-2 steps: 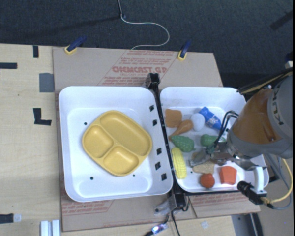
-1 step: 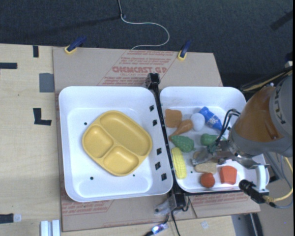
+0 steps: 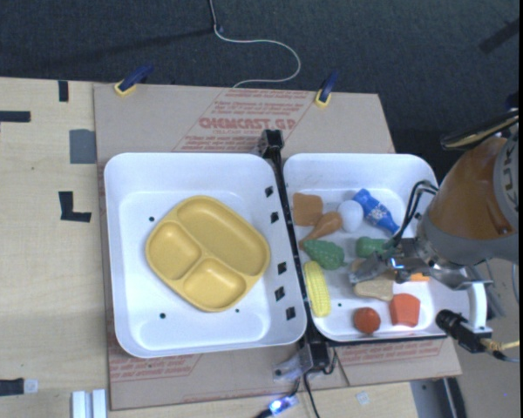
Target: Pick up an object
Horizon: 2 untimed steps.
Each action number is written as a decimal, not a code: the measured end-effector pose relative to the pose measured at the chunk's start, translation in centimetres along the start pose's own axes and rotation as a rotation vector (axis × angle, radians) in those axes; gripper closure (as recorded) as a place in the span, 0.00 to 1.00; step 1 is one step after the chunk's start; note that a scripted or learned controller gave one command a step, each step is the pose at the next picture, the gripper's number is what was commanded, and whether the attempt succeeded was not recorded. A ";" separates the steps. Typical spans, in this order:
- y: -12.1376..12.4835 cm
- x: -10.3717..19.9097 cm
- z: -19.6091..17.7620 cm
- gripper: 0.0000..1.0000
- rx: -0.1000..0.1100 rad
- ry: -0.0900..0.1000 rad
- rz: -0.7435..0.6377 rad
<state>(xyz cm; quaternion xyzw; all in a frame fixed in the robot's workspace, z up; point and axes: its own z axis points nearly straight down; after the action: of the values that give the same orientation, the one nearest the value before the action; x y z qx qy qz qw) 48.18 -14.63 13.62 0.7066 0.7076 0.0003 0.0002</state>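
Loads of toy food crowds the right bin [image 3: 331,165]. My gripper [image 3: 385,264] sits low just right of the green veg [image 3: 324,253]; can't tell my fingers' state. I'd descend straight, slowly.

Robotics lab bench, set up for grasping trials.
A grey-and-orange robot arm [image 3: 475,203] reaches over two shallow white plastic bins [image 3: 122,259] on clamped brown cardboard [image 3: 235,120], with plastic toy food [image 3: 324,253], dark carpet [image 3: 87,16] and a loose white cable [image 3: 253,46].

Grey arm [image 3: 484,233], orange band [image 3: 469,198], black cable [image 3: 411,212]
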 end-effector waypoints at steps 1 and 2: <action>0.2 0.1 -6.3 1.00 -0.003 -0.001 0.000; 0.2 0.2 -8.9 1.00 0.000 0.000 0.000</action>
<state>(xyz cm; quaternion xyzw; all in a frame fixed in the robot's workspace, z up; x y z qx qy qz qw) 48.40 -14.46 22.56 0.7066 0.7077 0.0002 0.0005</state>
